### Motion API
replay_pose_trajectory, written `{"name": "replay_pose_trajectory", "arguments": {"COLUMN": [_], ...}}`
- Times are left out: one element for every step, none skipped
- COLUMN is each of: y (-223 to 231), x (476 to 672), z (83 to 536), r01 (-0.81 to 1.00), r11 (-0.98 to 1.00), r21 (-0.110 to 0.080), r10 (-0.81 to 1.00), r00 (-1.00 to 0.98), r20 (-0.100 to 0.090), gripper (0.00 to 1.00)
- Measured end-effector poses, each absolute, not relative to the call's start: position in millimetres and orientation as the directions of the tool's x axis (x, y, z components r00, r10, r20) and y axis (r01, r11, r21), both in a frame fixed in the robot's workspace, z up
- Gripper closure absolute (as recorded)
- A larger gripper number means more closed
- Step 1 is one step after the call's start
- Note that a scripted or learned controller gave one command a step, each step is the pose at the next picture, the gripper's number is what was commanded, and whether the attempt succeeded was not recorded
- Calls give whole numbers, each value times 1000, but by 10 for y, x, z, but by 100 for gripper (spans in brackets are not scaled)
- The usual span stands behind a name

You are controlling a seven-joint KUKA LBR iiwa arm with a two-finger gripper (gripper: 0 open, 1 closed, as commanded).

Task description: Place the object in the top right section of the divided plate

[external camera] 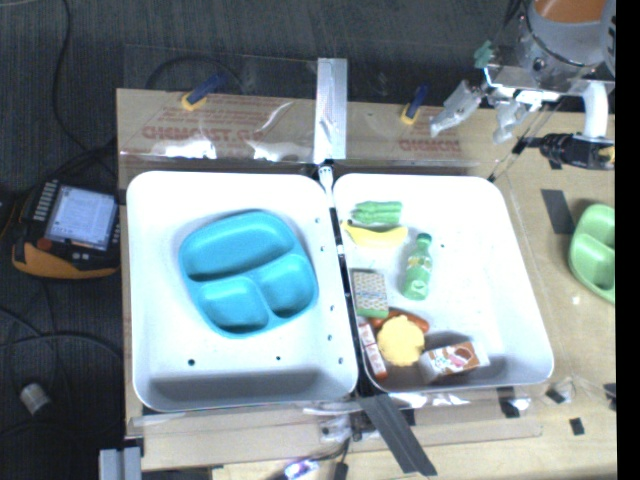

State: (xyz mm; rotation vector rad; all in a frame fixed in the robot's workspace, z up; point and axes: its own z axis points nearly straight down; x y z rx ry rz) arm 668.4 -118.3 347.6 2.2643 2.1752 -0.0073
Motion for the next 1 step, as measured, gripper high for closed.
{"name": "replay_pose_trajectory", "arguments": {"y": [-1183], "x": [6684], "z": [3476], "r01": [999], "r11": [-40], "r21": [-2], "r10": [999], "r00": [40], "r20": [-5], "gripper": [0]}}
